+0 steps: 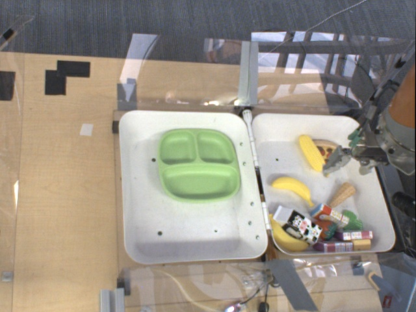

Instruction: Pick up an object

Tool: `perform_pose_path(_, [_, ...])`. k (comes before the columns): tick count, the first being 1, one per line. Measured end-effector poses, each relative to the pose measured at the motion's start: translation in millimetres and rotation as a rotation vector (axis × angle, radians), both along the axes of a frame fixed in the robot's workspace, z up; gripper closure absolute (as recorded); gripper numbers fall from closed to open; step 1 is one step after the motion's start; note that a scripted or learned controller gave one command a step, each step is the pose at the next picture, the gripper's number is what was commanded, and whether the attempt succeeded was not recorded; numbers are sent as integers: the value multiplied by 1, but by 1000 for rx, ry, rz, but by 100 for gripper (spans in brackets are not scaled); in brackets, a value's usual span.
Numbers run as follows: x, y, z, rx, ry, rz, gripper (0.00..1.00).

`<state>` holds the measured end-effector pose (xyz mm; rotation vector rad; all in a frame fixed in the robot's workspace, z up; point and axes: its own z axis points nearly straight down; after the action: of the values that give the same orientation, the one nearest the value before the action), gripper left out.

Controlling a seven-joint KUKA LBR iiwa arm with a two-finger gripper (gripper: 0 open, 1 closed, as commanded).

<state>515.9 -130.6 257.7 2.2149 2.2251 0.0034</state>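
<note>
The arm reaches in from the right, and its end effector [338, 160] hangs over the top part of the right bin [374, 197]. I cannot tell if it is open or closed, and I see nothing held in it. So the picking-up step looks like it is just starting: the arm is getting above something to grab.

The nearest things are a yellow corn cob [311, 153] and a pizza slice [327, 150] just beside it. Both sit right by the end effector. A little lower lies a curved banana [292, 188], smooth and yellow. A wooden-looking stick shape [342, 194] is near it. At the bottom of the bin there is a messy pile: a yellow bowl [289, 238], a black and white toy [301, 225], and some small bright blocks [348, 234].

Next, I think the arm needs to come straight down over one thing and squeeze it.

The left bin [140, 194] holds a green plate [198, 164] with three parts. It looks like smooth plastic. Both bins are white and shallow, on a pale wood worktop [58, 194].
</note>
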Motion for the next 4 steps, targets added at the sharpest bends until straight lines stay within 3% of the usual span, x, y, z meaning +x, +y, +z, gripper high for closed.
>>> perform_pose_path(1, [-6, 19, -164, 0, -1, 143, 0])
perform_pose_path(2, [-3, 20, -153, 2, -5, 142, 100])
perform_pose_path(3, [57, 75, -73, 0, -1, 55, 100])
perform_pose_path(4, [96, 84, -57, 0, -1, -87, 100])
